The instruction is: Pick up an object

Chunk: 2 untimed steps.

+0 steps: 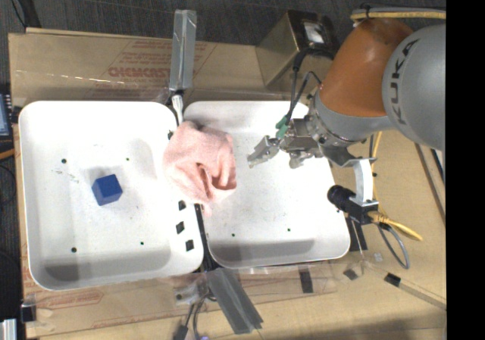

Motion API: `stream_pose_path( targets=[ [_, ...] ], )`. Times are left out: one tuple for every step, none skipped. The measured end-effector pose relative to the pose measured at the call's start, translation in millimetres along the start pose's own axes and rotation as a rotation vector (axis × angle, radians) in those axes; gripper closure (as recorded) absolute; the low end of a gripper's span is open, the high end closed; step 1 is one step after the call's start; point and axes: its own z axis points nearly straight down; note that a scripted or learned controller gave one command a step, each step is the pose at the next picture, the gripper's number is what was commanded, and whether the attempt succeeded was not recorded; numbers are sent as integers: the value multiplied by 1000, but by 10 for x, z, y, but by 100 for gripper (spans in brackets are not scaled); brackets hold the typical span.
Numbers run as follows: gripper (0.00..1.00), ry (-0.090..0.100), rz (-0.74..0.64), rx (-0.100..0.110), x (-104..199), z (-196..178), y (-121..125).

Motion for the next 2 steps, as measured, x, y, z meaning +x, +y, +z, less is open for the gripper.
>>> stream_pose_path(
  targets=[
    [0,0,-151,1,121,1142,328],
    [0,-3,-418,-7,180,1576,892]
  ],
)
